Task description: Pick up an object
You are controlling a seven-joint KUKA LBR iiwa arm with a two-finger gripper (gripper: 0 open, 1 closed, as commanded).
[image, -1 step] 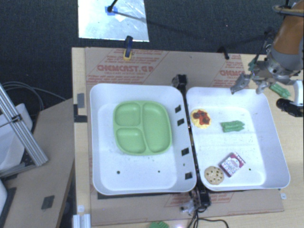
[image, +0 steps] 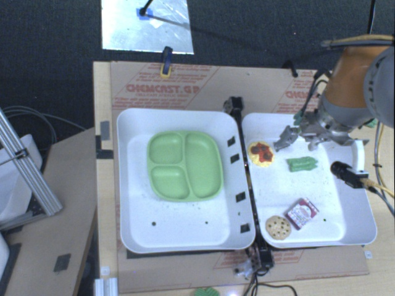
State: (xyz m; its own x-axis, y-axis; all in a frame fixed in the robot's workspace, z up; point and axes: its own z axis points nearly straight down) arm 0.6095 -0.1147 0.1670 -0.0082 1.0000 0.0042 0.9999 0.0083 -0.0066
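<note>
gripper (image: 301,138) above green toy (image: 302,163)

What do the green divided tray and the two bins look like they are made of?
Green divided tray: looks like moulded plastic with a matte finish, given its even pale colour, rounded compartments and soft sheen. Left bin and right bin: probably thin formed plastic, smooth and slightly glossy, with rounded corners; the exact material isn't certain.

Right bin (image: 355,230) floor open centrally (items ring it: cookie (image: 278,227), packet (image: 302,213)).
</note>
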